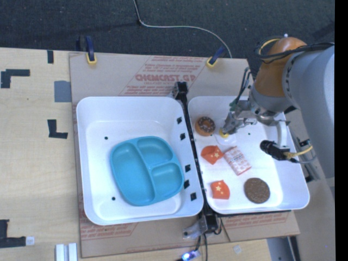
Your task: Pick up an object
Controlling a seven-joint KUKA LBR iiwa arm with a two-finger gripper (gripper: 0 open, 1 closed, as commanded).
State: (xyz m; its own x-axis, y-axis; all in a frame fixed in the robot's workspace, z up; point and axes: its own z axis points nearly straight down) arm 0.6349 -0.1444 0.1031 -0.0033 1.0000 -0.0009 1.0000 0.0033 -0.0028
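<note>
Since the gripper (pixel 227 128) sits low in the right bin (pixel 288 197), between the donut (pixel 205 125) and the red-and-white packet (pixel 237 161), I'd pick one target and center on it before closing. Can't tell how the gripper is set. Red pieces crowd nearby, so come straight down.

You see two white bins (pixel 87 113) on a tan cardboard sheet (pixel 157 78) printed with red lettering. The left bin holds a light blue divided tray (pixel 145 169). In the right bin you find a brown doughnut with speckles (pixel 205 125), an orange-red wedge (pixel 212 154), a red-and-white patterned packet (pixel 237 161), a red block with a small yellow mark (pixel 219 190) and a dark brown disc (pixel 256 190). The arm (pixel 310 86) is grey with an orange band (pixel 274 64). The worktop (pixel 32 145) is pale wood with dark marks.
</note>
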